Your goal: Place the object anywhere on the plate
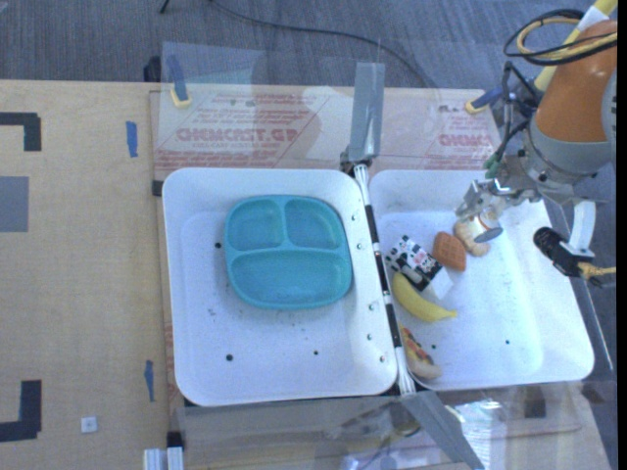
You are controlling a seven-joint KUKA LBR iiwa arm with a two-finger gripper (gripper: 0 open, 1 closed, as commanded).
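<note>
A teal divided plate (289, 253) lies in the left bin (196, 360). Several small objects sit in the right bin (549, 341): a black-and-white patterned block (413, 260), an orange-brown piece (451, 251), a yellow banana (423, 304), and a pale piece with red spots (420, 356) by the bin's front left corner. My gripper (483, 206) hangs low over the back of the right bin. Directly under its tip is a small beige and white object (477, 232). Whether that object is between the fingers is unclear from this angle.
A raised divider (377, 262) separates the two bins. The arm's grey wrist and orange band (573, 96) stand over the right bin's back right corner, with cables around them. A black part (556, 251) juts out at the right rim.
</note>
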